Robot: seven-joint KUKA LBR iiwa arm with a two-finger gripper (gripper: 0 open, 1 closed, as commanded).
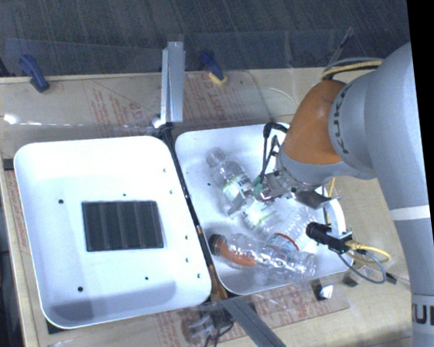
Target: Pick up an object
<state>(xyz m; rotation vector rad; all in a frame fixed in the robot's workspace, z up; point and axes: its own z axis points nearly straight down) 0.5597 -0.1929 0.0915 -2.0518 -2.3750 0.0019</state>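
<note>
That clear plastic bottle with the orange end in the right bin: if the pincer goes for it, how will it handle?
The clear bottle with the orange end looks thin and empty, so probably light and apt to crush. Lying on its side, it may roll or slide. Other clear bottles touch it, so they will likely shift too.

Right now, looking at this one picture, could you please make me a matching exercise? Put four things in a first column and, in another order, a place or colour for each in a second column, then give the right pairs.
Things:
1. dark slatted panel
2. clear plastic bottles
3. orange band
4. blue clamp

Places or colours:
A. on the arm, above the wrist
B. at the bench's far left edge
C. on the floor of the left bin
D. piled in the right bin

Pairs: 1-C, 2-D, 3-A, 4-B
</note>
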